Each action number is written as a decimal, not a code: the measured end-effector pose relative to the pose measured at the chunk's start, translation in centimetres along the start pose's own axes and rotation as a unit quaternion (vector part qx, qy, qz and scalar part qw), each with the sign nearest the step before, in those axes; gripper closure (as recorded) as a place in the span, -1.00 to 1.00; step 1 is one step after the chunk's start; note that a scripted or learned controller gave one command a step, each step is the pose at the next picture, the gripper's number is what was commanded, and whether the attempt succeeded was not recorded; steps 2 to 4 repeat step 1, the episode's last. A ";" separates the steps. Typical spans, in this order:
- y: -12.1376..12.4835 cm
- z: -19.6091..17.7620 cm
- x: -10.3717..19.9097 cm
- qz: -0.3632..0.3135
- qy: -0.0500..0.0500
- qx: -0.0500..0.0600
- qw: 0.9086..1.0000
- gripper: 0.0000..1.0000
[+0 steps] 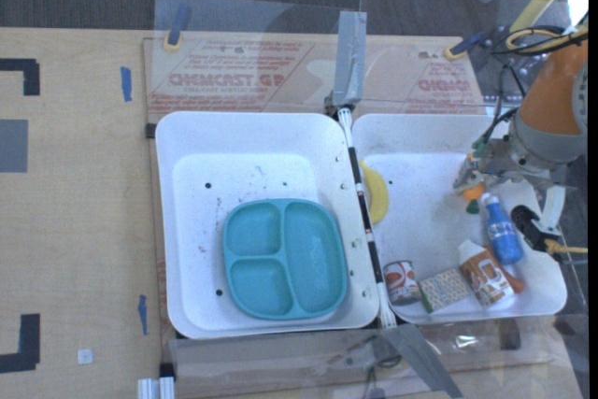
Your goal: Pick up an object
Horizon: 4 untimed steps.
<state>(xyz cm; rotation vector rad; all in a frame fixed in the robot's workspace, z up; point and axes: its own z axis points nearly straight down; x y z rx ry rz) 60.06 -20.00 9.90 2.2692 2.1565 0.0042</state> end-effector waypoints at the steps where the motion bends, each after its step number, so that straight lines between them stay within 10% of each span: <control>1: 2.0 -8.9 6.9 -0.035 0.002 0.004 0.999 1.00; 4: 2.0 -8.9 6.9 -0.035 0.002 0.004 0.999 1.00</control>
